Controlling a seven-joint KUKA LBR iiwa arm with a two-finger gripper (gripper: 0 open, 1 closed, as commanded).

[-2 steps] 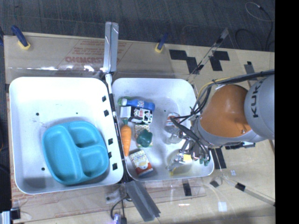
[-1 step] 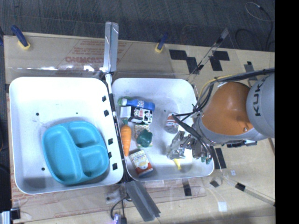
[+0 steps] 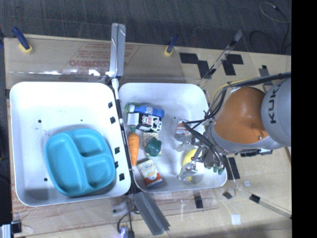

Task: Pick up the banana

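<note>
The banana (image 3: 189,158) shows as a small yellow patch low on the right side of the right bin (image 3: 163,87), mostly covered by the arm's wrist. My gripper (image 3: 185,152) is down in that bin right over it. One metal finger (image 3: 182,131) stands on the banana's far side and the other near its front end, so the gripper looks open around the banana, not closed on it. The grey arm with its orange band (image 3: 240,115) comes in from the right.
The right bin also holds an orange carrot (image 3: 133,148) by its left wall, a blue and white carton (image 3: 148,116), a dark green object (image 3: 154,147) and a small box (image 3: 149,173). A teal divided plate (image 3: 79,160) lies in the left bin (image 3: 20,98).
</note>
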